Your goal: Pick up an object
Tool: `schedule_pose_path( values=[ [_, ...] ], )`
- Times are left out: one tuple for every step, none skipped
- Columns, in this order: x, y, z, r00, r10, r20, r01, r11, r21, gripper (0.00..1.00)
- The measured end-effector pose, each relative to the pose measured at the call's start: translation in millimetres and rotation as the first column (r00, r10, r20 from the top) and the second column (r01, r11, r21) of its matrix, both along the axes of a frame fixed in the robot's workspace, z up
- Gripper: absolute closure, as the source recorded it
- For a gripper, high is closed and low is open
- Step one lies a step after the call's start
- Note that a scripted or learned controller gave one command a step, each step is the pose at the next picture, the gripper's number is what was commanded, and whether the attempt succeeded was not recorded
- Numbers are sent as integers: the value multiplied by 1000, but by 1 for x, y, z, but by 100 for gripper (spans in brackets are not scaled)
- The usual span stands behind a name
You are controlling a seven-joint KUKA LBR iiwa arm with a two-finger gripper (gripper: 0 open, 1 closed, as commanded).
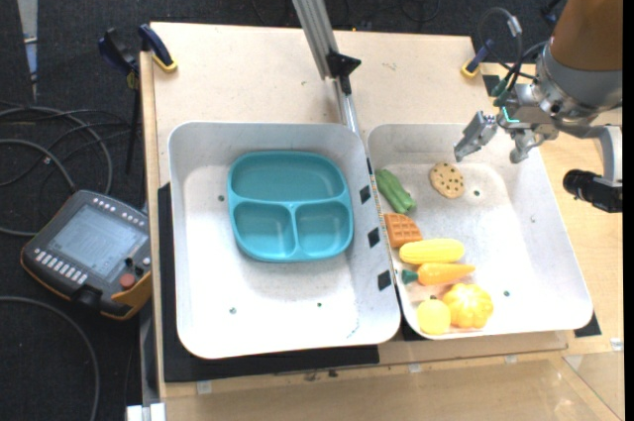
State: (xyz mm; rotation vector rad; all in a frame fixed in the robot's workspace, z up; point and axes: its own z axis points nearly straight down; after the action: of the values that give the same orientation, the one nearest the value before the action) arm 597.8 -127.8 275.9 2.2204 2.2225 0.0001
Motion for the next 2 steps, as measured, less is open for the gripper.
schedule_pose_path(
  values=[
    [-1,9,-48,1000,0,-3,0,1000,0,0],
    [-1,10,-112,1000,-1,-7,1,1000,1,0]
  ],
)
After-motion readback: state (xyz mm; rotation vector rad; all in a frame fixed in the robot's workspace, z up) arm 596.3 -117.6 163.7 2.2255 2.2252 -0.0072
